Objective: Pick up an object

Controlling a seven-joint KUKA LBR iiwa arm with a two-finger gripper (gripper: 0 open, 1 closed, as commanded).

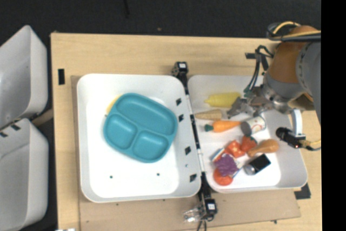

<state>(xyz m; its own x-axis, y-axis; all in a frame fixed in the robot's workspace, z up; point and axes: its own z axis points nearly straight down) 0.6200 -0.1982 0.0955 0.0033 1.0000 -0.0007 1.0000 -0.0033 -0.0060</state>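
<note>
My gripper point(241, 109) hangs over the right bin point(292, 173) on the grey arm with the orange band point(286, 62). It sits just right of a yellow corn-like piece point(222, 99) and above an orange carrot point(226, 126). No object shows as held by it. A beige stick point(208, 114) lies to its left, and a grey and white cylinder point(253, 126) just below it.
Lower in the right bin lie red pieces point(240, 147), a brown bread roll point(264, 146), a black block point(260, 163), purple grapes point(227, 163) and a red round piece point(221, 177). The left bin point(92, 170) holds a blue divided tray point(141, 127) over a yellow thing point(111, 105).
</note>
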